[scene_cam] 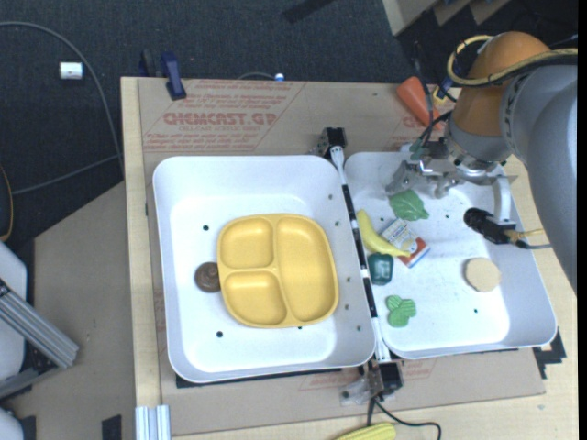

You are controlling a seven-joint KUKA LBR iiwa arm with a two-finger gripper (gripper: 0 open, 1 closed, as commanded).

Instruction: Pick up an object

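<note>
The jaws (415, 180) are poised low in the right bin (523, 324); whether they are apart or together cannot be told. The green object (409, 206) is seen just below them, long axis roughly level, banana (371, 235) further down-left.

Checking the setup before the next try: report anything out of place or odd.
A brown disc in the left bin lies partly tucked under the yellow tray. The banana leans against the right bin's left wall, near the divider. Nothing looks spilled or broken.
</note>
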